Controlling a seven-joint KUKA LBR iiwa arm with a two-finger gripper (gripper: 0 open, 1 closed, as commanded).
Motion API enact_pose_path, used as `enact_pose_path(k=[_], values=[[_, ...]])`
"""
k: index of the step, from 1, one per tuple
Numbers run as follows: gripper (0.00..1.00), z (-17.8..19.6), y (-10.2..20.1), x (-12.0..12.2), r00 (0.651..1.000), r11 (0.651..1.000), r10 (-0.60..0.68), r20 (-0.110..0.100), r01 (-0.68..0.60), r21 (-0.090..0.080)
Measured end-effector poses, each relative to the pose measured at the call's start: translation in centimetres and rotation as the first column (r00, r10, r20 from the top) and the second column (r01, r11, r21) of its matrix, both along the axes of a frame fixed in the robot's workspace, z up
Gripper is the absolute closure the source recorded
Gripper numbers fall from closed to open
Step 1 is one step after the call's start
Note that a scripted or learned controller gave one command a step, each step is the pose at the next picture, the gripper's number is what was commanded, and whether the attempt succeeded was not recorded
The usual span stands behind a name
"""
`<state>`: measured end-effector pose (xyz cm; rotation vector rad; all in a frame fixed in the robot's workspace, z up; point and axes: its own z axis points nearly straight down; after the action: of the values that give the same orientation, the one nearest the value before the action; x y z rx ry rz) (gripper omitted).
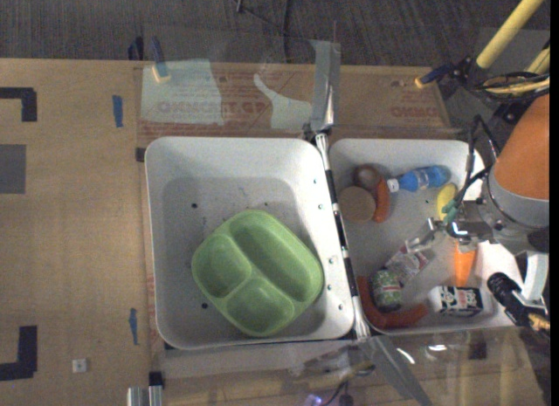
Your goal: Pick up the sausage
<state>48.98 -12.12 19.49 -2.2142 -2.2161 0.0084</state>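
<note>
Right bin (397, 153), right half of frame: cluttered. Left bin (175, 168) carries a green divided plate (258, 271).

Sausage (381, 201): short, reddish-brown, in the upper left part of the right bin. It lies just beside a brown round piece (356, 203) on its left, touching or nearly so. A blue bottle (421, 177) lies close at its upper right. Its long axis runs roughly up-down in the frame, slightly tilted.

Tool (451, 226): reaches in from the right edge and sits over the middle right of the same bin. From this angle I cannot tell whether it is wide or narrow. I see nothing held in it.

Key relation: the sausage lies left of the tool and a little toward the top of the frame, near but apart, with the bottle's cap end and a yellow piece (447, 196) between or just above that line.

Judgement: the move ahead is a short shift left and up, with the closing direction set left-right across the sausage's narrow width.

Risk: a long red curved piece (393, 315) at the bottom of the bin could be mistaken for the target. The tight neighbours leave little room on the left side.
</note>
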Motion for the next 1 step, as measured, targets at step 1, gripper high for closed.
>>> enact_pose_path(k=[1], values=[[0.00, 0.49, -2.40, 9.44, 0.999, 0.999, 0.043, 0.004, -0.043, -0.001]])
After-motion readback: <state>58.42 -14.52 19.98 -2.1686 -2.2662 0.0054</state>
